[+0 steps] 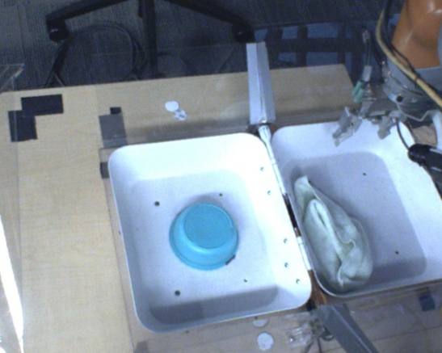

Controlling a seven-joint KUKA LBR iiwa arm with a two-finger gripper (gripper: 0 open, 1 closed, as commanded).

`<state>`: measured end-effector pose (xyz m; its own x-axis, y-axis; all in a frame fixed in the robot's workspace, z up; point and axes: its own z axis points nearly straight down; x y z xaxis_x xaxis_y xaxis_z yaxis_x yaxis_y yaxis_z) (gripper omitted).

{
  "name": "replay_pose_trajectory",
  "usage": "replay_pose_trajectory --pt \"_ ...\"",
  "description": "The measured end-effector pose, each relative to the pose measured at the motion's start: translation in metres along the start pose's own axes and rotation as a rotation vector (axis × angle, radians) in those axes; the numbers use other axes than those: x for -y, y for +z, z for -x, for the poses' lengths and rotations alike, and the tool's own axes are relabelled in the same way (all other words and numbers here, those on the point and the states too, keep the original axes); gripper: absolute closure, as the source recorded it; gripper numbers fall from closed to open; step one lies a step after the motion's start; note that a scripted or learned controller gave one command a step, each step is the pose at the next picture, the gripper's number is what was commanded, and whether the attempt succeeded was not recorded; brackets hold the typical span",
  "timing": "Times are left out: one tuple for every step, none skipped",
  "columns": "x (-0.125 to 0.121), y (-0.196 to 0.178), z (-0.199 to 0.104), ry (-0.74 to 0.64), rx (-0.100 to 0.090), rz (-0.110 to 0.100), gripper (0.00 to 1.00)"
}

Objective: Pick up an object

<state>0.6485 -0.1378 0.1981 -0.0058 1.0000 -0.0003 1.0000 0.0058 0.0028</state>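
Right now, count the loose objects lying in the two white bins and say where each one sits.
2. A blue bowl sits upside down in the left bin; a crumpled white cloth lies along the right bin's left side.

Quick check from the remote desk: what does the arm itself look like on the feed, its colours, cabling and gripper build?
The arm is grey with an orange band. Yellowish and black cables loop along it. The gripper is a small grey metal assembly with thin pale fingers.

- Robotics lab or test cell, by every sign.
- Plywood bench [61, 259] carrying two white bins [130, 225], bracketed with aluminium rail [258, 85].
- Black tape markers [33, 115] stuck on the benchtop.
- Grey carpet, black tripod-like stand legs [144, 7] behind.
- Loose cables [398, 41] along the robot arm [427, 20].
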Motion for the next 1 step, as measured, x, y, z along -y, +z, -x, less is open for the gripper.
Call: replay_pose_trajectory --pt "-0.0033 0.1026 -0.0058 -0.139 0.001 0.003 0.00"
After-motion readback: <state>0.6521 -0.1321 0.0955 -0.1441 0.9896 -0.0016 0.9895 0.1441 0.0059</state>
